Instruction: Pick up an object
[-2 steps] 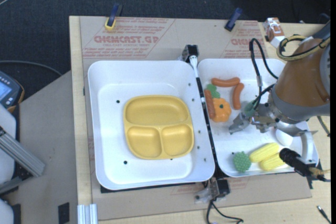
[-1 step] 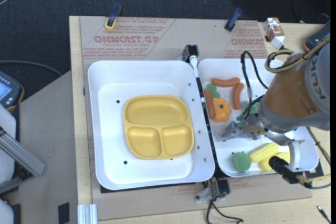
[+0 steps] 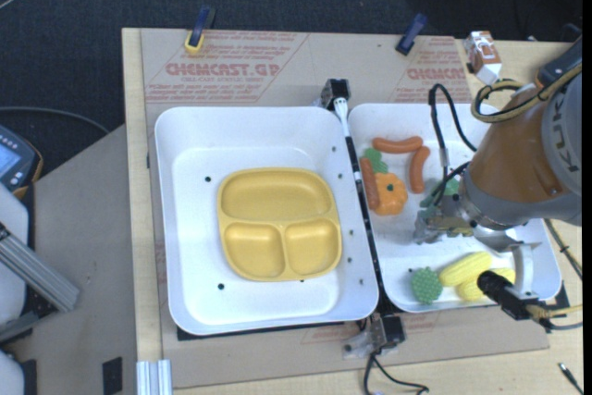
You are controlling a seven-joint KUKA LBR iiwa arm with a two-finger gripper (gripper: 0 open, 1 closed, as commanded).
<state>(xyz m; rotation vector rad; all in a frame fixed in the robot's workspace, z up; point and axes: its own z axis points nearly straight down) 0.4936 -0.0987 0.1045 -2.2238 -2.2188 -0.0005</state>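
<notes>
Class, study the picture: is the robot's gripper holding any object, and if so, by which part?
It cannot be told. The gripper is down in the right bin near the orange toy, but nothing shows clearly within its grasp.

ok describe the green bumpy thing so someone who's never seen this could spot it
Look in the right white bin, along its near edge. The small green bumpy ball lies there, just left of the yellow corn. It is the only round, all-green item; the sausages and the carrot lie farther back.

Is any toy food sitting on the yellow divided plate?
No. The yellow plate in the left bin carries no food; the sausages, carrot, corn and the rest lie in the right bin.
</notes>
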